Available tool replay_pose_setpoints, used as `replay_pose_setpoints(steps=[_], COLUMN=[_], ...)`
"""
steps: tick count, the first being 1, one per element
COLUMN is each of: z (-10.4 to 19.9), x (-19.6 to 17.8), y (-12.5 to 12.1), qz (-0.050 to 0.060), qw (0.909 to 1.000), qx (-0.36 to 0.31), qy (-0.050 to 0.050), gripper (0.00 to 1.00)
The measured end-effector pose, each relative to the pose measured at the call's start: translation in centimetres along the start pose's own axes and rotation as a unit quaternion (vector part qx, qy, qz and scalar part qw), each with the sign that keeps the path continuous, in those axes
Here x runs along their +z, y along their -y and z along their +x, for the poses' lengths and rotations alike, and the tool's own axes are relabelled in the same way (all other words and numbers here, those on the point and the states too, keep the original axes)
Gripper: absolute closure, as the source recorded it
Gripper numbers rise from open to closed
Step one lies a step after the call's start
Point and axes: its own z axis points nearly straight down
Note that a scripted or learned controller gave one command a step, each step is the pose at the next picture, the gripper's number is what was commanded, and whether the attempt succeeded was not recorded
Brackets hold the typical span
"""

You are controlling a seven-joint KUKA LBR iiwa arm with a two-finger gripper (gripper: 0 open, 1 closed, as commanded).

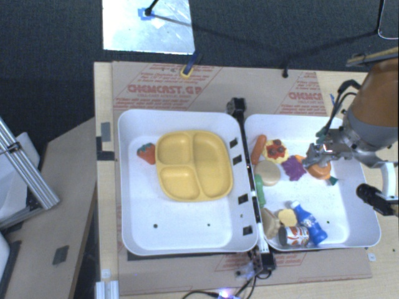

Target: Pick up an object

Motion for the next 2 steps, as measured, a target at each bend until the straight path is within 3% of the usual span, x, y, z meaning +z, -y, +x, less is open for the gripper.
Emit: replay_pose_setpoints(steps=[1, 2], z=[5.0, 7.8], x=[0.9, 0.5], y=[-3.3, -5.4], qz=[0.0, 0.0], qw=[1.0, 1.0], qx=[-0.003, -0.002], qy=[-0.001, -0.001], gripper=[1.0, 1.0])
